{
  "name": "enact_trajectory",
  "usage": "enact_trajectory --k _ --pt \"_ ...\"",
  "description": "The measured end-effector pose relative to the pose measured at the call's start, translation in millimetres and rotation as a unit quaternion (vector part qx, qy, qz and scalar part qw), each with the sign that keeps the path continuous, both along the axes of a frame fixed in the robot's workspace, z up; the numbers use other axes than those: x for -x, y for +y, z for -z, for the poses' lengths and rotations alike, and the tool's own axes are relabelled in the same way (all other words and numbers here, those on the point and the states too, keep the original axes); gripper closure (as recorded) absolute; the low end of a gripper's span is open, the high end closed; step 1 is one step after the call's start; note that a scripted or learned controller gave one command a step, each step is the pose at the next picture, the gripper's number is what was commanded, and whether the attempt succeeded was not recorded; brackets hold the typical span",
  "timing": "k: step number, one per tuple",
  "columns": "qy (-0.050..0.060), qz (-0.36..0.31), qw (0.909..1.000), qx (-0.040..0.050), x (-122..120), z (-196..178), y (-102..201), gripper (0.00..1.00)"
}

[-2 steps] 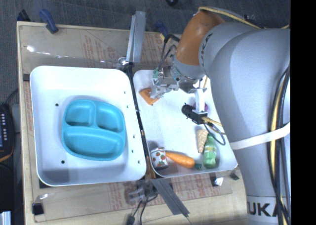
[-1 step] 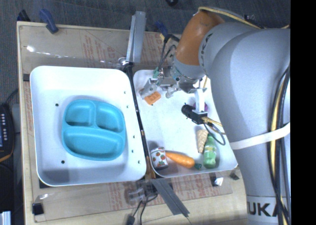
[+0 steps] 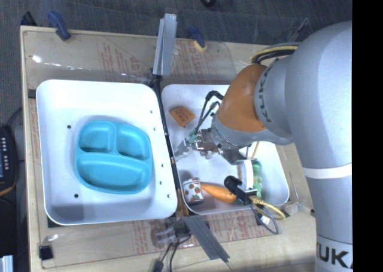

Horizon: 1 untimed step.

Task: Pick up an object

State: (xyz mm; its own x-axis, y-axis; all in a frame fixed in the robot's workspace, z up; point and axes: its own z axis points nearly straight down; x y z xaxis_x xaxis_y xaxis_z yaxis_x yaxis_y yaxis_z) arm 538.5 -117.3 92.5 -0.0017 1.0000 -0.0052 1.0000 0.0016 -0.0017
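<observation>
Brown biscuit-like piece [image 3: 182, 115] lying flat near the right bin's far left corner, orange carrot [image 3: 216, 192] lying along the near wall, small patterned white cup [image 3: 191, 189] touching the carrot's left end

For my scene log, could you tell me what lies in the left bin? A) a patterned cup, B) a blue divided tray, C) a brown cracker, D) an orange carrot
B: the blue divided tray lies alone in the left bin, while the carrot, cup and cracker are in the right bin.
</observation>
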Motion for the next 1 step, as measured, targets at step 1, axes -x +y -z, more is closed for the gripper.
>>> enact_trajectory --k 1 --pt "0.000 -0.002 1.0000 -0.0029 -34.9 0.9 -42.0 0.00"
